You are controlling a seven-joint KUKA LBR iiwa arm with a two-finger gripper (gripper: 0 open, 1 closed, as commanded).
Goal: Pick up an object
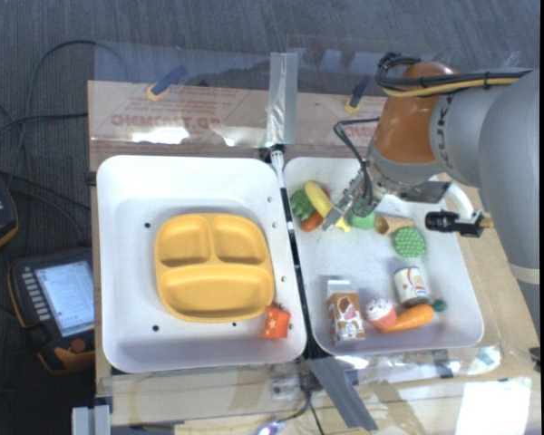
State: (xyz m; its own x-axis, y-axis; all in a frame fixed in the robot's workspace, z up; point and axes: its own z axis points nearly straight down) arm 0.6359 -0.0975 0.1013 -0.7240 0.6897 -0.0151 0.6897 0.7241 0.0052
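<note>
My gripper (346,210) is low in the back left part of the right bin (467,308), just right of a yellow banana (317,195) and a green vegetable (301,207). A small green piece (364,219) lies right under the gripper's tip, and a yellow bit shows beside it. Whether anything is held is hidden by the wrist. Further right lies a green dotted ball (409,241).
The right bin's front holds a small carton (343,308), a white and pink toy (379,311), a can (411,285) and a carrot (410,316). In the left bin (111,243) sit a yellow divided plate (214,265) and an orange block (276,323).
</note>
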